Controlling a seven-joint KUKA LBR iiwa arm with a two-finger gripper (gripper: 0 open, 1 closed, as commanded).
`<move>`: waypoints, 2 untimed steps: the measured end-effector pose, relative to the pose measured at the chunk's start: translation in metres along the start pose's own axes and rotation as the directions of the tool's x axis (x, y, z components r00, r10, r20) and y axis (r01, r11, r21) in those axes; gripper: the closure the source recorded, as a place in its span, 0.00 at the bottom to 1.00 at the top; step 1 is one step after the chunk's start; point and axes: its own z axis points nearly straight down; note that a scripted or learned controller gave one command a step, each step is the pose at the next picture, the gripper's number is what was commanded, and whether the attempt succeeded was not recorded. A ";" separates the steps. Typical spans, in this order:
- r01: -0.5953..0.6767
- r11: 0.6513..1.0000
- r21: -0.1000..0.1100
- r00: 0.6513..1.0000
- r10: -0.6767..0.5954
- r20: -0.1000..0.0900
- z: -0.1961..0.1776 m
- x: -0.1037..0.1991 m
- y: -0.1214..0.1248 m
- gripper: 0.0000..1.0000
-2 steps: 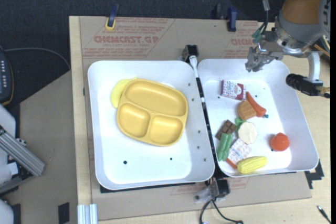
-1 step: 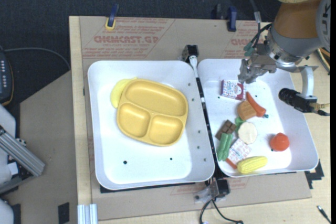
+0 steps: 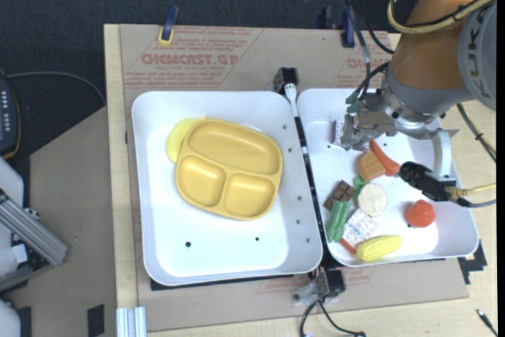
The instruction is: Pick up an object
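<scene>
Small toy foods lie clustered in the right bin (image 3: 465,237): carrot (image 3: 384,159), tomato (image 3: 421,214), corn cob (image 3: 378,248), green pieces (image 3: 338,219). Gripper (image 3: 361,128) hangs low over that bin's upper part, just beside the carrot; grip state cannot tell. Left bin (image 3: 158,233) holds a yellow divided tray (image 3: 228,167), upside down.

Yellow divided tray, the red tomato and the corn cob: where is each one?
yellow divided tray (image 3: 229,168): camera view, middle of its top, left bin.
red tomato (image 3: 421,214): camera view, centre of its round body.
corn cob (image 3: 378,248): camera view, middle of the cob.
</scene>
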 end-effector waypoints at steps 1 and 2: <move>-0.001 1.000 -0.002 1.000 0.001 0.000 -0.010 0.032 -0.044 1.00; 0.000 1.000 -0.002 1.000 0.000 0.000 -0.014 0.059 -0.053 1.00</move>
